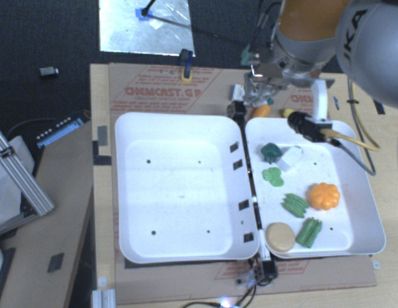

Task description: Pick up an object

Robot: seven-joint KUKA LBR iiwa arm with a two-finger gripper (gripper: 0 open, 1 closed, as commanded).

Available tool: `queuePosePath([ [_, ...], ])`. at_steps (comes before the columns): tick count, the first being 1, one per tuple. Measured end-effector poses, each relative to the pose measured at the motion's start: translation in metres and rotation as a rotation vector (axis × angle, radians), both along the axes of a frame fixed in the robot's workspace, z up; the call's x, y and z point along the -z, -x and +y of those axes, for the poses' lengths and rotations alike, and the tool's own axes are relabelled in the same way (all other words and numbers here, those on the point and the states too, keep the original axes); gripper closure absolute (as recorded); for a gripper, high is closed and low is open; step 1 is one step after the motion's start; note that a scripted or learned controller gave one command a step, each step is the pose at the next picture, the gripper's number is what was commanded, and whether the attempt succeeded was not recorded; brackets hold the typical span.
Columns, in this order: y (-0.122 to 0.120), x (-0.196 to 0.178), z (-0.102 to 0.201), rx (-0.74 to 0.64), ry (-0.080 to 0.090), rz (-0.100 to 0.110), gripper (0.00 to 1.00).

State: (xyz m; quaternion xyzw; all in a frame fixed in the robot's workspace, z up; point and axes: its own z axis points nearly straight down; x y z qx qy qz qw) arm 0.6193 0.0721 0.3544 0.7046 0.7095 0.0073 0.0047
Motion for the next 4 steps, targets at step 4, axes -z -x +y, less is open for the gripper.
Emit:
queuePosePath([
  [4,0.016,0.176,0.068,-0.002,0.002,0.011,1.0],
])
